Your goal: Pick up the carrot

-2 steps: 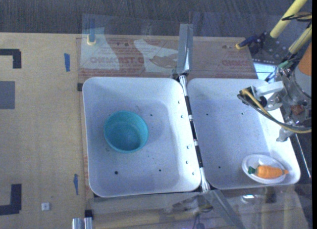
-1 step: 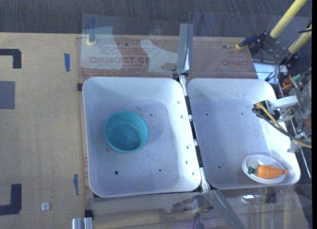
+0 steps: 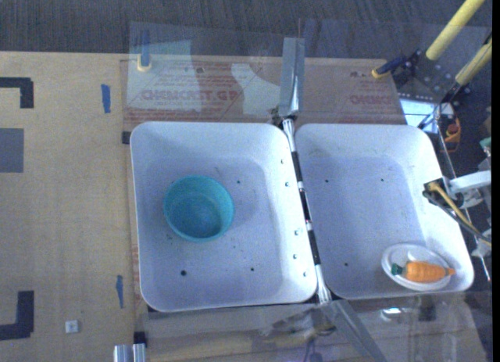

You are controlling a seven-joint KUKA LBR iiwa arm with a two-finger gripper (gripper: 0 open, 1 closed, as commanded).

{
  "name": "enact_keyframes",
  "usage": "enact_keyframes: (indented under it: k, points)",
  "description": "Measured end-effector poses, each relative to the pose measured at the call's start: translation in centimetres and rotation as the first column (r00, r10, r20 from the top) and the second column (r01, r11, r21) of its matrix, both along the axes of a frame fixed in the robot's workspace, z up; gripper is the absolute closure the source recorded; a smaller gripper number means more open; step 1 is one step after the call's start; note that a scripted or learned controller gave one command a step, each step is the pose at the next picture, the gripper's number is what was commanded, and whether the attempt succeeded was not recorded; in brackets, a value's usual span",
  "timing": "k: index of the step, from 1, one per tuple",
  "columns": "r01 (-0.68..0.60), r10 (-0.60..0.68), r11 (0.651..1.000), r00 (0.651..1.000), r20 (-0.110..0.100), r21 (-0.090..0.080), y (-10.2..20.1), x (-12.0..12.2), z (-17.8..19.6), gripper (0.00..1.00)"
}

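orange is showing in one place among the bins: a single carrot [image 3: 426, 272], lying on its side on one small white plate [image 3: 397, 259], with a bit of green at its left end. the plate is sitting in the near right corner of the right bin [image 3: 351, 196], close against the bin's sloping wall. nothing is touching the carrot.

two shallow white bins are sitting side by side on the bench [image 3: 62, 220], their inner rims meeting along a line of small bolts. the left bin [image 3: 211, 149] is holding one teal bowl [image 3: 198, 209], standing upright and left of that bin's middle, well apart from the carrot. so the count is one carrot, one plate, one bowl, two bins.

at the right edge of the view, beside the right bin's outer rim and above the plate, one pale metal piece with thin yellowish rods is poking in; whether this is the gripper, and how its tool end is standing, i cannot tell. two yellow bars [image 3: 461, 16] are slanting across the top right corner. two strips of blue tape [image 3: 105, 98] are sticking to the bench left of the left bin.
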State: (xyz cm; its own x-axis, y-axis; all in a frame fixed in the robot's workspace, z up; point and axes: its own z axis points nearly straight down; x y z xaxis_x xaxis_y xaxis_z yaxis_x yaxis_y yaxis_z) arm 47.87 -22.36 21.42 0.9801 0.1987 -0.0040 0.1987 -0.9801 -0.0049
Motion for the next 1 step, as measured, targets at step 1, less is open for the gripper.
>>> enact_keyframes:
  k: [1]
  points:
    - [-0.005,0.005,1.0,1.0,0.002,-0.003,0.46,4.96,1.46,0.0]
